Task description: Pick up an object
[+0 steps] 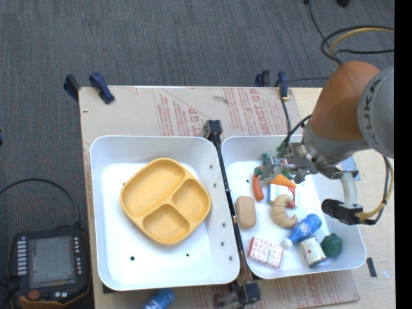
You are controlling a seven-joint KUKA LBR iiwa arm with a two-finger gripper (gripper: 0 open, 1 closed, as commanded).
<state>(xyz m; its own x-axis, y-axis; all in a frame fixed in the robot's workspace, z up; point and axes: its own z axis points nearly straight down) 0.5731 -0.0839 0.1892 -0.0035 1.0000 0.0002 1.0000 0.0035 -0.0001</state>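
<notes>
Gripper [278,167] of a grey-and-orange KUKA arm [351,114] hangs over the right bin [358,250], its grip state impossible to tell, above a toy carrot [282,181] and hot dog [257,188] beside a croissant [282,212], while a yellow divided plate [165,200] sits in the left bin [106,172].

Gripper [278,170] low over right bin [358,253], croissant [282,211] at its six o'clock; yellow divided plate [165,200] in left bin [103,172].
</notes>
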